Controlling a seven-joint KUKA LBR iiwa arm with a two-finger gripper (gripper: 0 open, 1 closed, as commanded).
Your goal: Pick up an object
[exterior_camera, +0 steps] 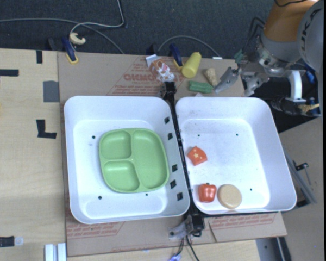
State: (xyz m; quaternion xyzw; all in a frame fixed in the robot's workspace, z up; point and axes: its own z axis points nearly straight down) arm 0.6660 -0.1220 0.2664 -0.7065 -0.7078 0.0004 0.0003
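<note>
A small orange-red piece with a pale spot lay in the right bin, left of centre. The gripper hung well apart, above the bin's far rim, fingers spread, grasping nothing.

floor: dark carpet | bench: light wood | cardboard sheet | even light

Three small items crowd the right bin's near corner.
</note>
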